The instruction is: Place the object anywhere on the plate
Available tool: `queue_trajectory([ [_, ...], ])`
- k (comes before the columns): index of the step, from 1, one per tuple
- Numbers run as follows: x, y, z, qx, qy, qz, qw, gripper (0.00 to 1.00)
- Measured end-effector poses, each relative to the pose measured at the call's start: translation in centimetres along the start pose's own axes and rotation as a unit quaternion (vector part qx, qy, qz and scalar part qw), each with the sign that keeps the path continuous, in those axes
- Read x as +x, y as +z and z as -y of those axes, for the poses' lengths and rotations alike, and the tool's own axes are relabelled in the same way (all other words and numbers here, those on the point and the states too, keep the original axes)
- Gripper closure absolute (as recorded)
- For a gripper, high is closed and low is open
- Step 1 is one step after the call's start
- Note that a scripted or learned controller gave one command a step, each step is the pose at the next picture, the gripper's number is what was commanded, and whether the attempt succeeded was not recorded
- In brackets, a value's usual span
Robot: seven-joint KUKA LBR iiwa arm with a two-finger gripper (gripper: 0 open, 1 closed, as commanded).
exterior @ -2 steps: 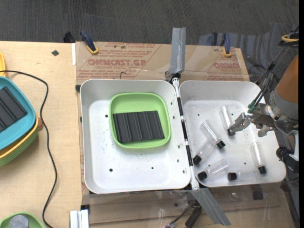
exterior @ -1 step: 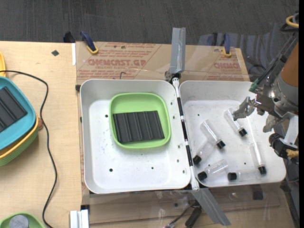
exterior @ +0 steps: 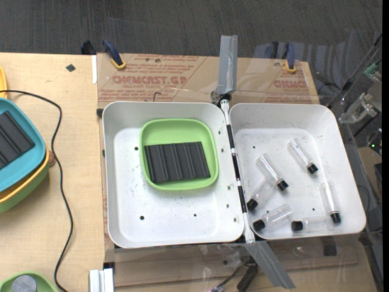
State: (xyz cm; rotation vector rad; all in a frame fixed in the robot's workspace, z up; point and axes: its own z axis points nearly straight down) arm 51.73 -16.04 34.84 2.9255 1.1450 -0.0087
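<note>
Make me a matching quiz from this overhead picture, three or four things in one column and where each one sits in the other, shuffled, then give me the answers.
Things:
1. square green plastic plate
2. dark ribbed rectangular mat
3. clear plastic tubes with black caps
4. blue-handled clamps

Places:
A. scattered in the right white bin
B. lying on the green plate
C. on the back edge of the cardboard sheet
D. in the left white bin, toward its back

Pairs: 1-D, 2-B, 3-A, 4-C
</note>
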Motion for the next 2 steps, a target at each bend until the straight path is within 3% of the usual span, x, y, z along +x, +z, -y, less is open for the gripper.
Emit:
queue_trajectory([
  [1, 1.2, -1.0, -3.6, 0.001, 0.147, 0.0, 0.9891, 0.0],
  [2, 4.2, -9.2, -5.5, 0.0, 0.216, 0.0, 0.9763, 0.0],
])
